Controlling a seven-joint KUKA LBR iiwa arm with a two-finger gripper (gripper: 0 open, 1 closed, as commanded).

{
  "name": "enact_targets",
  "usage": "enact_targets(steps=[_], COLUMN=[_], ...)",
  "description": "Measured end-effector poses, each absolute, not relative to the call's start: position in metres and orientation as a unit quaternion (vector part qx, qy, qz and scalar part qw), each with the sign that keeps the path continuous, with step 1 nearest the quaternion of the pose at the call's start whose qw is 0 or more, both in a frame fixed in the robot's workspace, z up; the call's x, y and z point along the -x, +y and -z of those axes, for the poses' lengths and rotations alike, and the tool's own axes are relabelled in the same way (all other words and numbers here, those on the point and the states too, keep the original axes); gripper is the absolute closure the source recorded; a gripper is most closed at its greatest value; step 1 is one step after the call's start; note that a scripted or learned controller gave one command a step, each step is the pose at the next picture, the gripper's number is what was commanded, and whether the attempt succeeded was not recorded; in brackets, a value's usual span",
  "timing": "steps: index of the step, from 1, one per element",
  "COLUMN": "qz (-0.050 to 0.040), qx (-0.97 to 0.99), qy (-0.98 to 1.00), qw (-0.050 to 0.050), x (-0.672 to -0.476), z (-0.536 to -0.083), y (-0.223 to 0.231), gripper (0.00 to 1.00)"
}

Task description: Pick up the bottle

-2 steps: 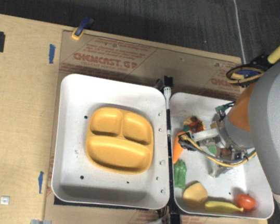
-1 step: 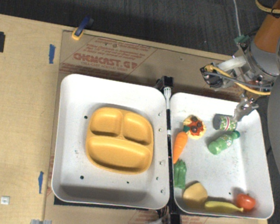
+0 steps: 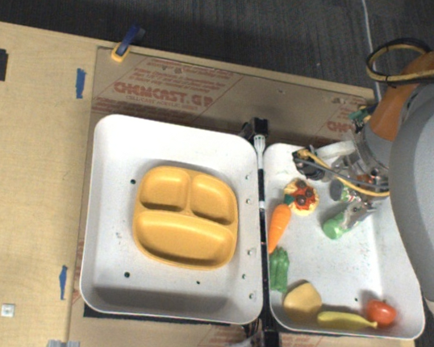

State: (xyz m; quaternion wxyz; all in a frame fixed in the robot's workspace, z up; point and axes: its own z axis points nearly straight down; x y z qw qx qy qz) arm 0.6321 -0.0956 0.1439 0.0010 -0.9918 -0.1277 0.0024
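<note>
A small green bottle [image 3: 334,226] lies in the upper middle of the right white bin [image 3: 397,275], its upper end tucked under the gripper. The gripper [image 3: 352,206] hangs from the grey arm that comes in from the right, and sits right over the bottle's top end, touching or nearly touching it. The wrist and its cables cover the place where they meet.
In the right bin lie a carrot [image 3: 277,225], a small red-and-orange toy [image 3: 302,195], a green vegetable [image 3: 279,268], a yellow pear-like fruit [image 3: 303,298], a banana [image 3: 346,318] and a tomato [image 3: 382,312]. The left bin [image 3: 108,192] holds a yellow divided plate [image 3: 187,215].
</note>
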Motion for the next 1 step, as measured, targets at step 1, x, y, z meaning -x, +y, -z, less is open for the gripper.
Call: enact_targets(steps=[1], qz=[0.0], qx=[0.99], qy=[-0.139], qw=[0.001], x=[-0.5888], z=[-0.0858], y=[-0.0984], gripper=[0.0])
